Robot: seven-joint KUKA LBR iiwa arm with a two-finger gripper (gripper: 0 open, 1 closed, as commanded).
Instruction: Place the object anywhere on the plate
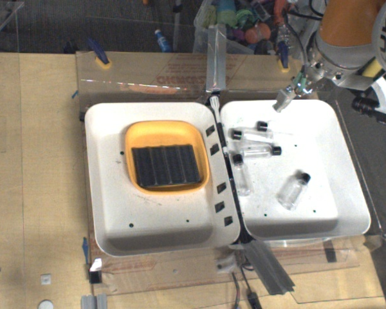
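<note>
Above the right bin's [321, 118] far edge, on a tan bench [32, 172], the pincer [287, 99] hangs, its state unreadable.

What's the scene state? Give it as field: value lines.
left bin: holds yellow plate
plate contents: dark ribbed slab
right bin: several clear vials with black caps, lying down, e.g. vial
arm: above the right bin's far right corner
claw: over the right bin's far rim, nothing seen in it
task status: no vial on plate yet
</note>
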